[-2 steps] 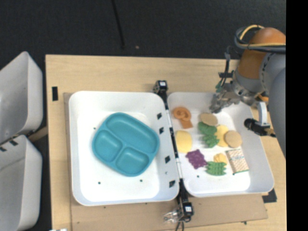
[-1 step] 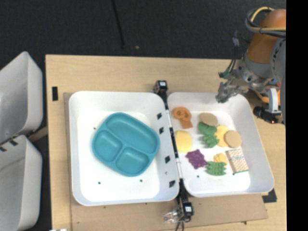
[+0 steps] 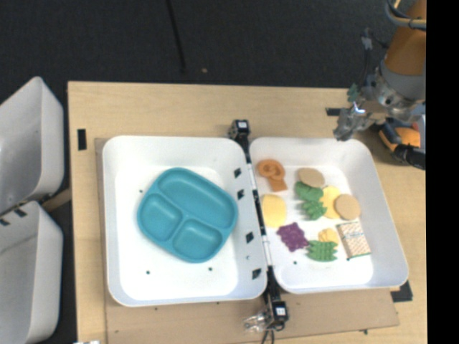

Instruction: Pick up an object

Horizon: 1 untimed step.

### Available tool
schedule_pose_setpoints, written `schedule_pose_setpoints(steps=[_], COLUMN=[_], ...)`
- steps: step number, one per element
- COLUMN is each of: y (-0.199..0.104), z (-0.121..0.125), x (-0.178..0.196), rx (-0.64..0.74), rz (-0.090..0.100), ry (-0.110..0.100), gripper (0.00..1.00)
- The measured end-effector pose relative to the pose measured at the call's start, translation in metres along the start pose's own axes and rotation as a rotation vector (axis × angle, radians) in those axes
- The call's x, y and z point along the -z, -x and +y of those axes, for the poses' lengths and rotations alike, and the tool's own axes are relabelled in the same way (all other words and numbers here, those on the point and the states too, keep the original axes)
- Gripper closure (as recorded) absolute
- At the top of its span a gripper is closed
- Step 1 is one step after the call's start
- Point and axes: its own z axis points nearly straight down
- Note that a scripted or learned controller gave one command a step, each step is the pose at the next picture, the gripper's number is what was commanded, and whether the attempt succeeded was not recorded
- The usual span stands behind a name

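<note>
In the right shallow white bin (image 3: 362, 165): orange pretzel-shaped toy (image 3: 272, 173), tan oval biscuit (image 3: 311, 177), green leafy pieces (image 3: 310, 199), yellow wedge (image 3: 273, 210), purple grape cluster (image 3: 292, 236), round tan cookie (image 3: 347, 206), checked cracker packet (image 3: 353, 239), closely grouped. Left bin (image 3: 122, 192): teal plastic divided plate (image 3: 187, 214). Two-finger gripper (image 3: 347, 125) above the right bin's far rim, holding nothing; finger spread indiscernible.

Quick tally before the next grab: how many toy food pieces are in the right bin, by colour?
Green: 2
Yellow: 3
Tan: 2
Orange: 1
Purple: 1
Checked packet: 1
Total: 10
</note>
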Motion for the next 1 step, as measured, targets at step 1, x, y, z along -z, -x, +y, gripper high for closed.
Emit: schedule_pose_setpoints(steps=[1], y=[0.0011], z=[0.0006], x=[0.0015], rx=[0.002], rz=[0.001], ry=[-0.007], gripper=[1.00])
